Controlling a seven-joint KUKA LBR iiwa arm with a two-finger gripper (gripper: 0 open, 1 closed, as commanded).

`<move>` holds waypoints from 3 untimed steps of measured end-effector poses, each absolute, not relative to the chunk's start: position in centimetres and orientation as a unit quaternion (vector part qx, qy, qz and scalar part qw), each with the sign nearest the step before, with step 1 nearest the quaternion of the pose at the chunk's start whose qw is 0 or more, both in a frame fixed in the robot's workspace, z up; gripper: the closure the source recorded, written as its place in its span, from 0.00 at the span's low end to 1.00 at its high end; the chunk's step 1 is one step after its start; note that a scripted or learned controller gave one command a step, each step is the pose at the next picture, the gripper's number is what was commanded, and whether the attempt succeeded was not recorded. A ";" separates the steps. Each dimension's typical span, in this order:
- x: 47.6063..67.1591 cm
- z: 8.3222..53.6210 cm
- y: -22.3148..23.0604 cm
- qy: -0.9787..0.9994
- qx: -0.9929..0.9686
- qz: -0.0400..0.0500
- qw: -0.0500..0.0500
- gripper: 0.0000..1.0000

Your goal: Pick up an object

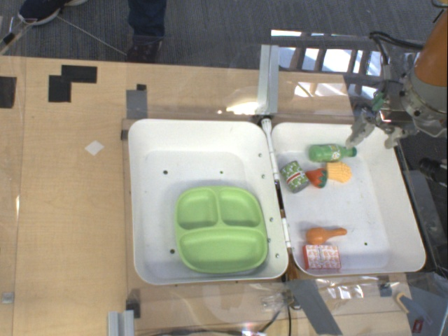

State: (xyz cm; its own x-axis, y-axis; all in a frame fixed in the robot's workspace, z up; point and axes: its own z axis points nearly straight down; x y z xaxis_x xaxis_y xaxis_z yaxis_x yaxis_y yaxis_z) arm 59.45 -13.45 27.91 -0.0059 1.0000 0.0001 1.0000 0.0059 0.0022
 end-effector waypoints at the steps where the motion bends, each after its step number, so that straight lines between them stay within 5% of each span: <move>1: 63.2 16.3 -15.1 0.682 0.731 0.000 0.000 0.00; 2: 60.8 9.5 -16.4 0.588 0.809 -0.009 0.007 0.00; 3: 61.0 9.0 -10.7 0.497 0.868 0.004 0.004 0.00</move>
